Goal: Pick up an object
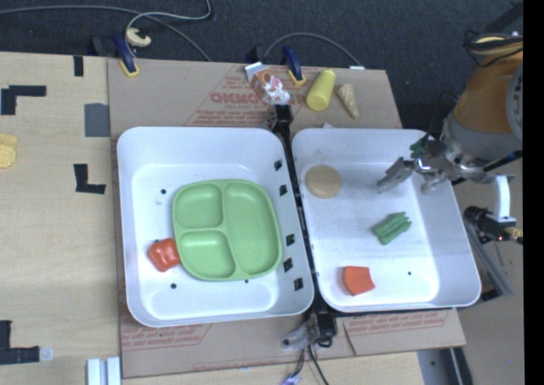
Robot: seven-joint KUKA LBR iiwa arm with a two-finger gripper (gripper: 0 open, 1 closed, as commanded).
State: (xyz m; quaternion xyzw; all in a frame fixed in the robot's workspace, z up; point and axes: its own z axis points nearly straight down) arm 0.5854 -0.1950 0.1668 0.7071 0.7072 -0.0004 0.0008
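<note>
Hovering gripper (414,179), fingers spread, above green object (391,228).

Grey arm (489,111) reaches in, tool (411,178) fingers spread, holding nothing

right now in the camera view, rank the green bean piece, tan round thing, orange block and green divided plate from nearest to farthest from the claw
1. Green bean piece, right bin, just below the claw.
2. Tan round thing, right bin's upper left.
3. Orange block, right bin's lower edge.
4. Green divided plate, left bin.
</note>
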